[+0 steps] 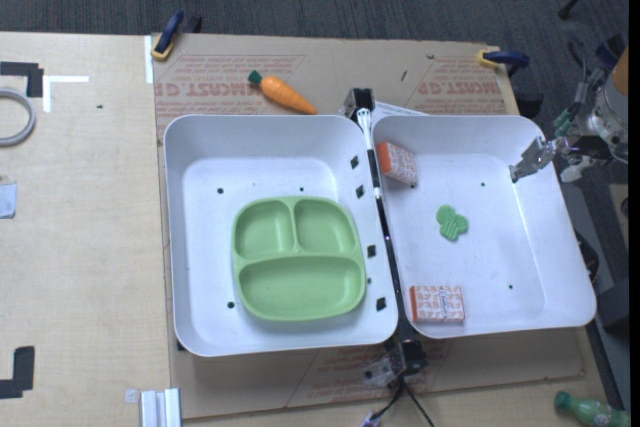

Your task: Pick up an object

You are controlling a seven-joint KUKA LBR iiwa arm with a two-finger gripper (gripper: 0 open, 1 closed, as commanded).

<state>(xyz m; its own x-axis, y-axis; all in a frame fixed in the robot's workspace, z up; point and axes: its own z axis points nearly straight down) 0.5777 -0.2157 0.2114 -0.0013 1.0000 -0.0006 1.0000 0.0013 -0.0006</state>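
Right bin (560,245): directly below and left of the gripper; its right rim lies under the wrist
Left bin (200,175): well to the gripper's left, touching the right bin along the shared wall
Green tray (298,258): three compartments; rests in the left bin, far left of the gripper; judged rigid plastic, light, wide and flat; a poor fit for a narrow two-finger grasp except at its rim
Printed box (438,304): lies flat at the right bin's front edge, left of and nearer the camera than the gripper; judged light card, stiff; grasp across the short sides
Orange box (397,163): against the right bin's left wall, well left of the gripper; judged light; wall contact restricts finger access on one side
Green piece (452,223): closest to the gripper, left and slightly forward; judged small, low, light, possibly slippery; grasp across its narrow width
Gripper (528,162): hangs over the right bin's right side; touches nothing; holds nothing visible; finger spacing cannot be resolved
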